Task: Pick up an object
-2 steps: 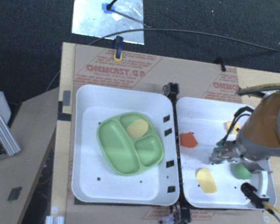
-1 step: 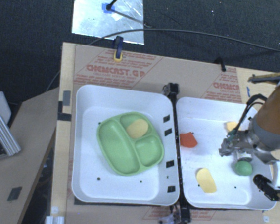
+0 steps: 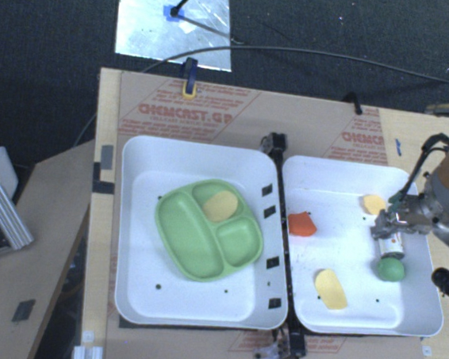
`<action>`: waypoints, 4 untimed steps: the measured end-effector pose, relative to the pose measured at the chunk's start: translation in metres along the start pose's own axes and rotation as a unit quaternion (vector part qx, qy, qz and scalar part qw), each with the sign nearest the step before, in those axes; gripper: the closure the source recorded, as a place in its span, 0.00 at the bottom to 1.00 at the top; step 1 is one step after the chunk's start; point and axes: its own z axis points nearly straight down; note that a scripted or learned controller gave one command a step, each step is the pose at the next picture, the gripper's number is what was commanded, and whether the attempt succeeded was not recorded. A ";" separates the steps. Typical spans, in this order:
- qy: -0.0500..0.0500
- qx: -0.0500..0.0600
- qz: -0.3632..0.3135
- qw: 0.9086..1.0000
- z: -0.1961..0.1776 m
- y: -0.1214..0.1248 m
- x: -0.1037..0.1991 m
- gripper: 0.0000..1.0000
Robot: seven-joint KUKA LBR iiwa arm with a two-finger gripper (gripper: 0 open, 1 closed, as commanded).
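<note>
End effector [image 3: 393,247] above green ball [image 3: 391,269] (right bin [image 3: 417,322])

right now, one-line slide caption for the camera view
KUKA arm's gripper poised over a green ball in the right bin; divided green plate in the left bin.

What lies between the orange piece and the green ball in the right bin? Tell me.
Bare white floor of the right bin separates the orange piece from the green ball.
</note>
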 end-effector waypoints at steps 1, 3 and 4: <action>0.000 0.000 -0.001 1.000 -0.061 0.010 -0.003 1.00; 0.002 0.004 -0.003 1.000 -0.042 0.030 0.097 1.00; 0.002 0.004 -0.003 1.000 -0.034 0.038 0.139 1.00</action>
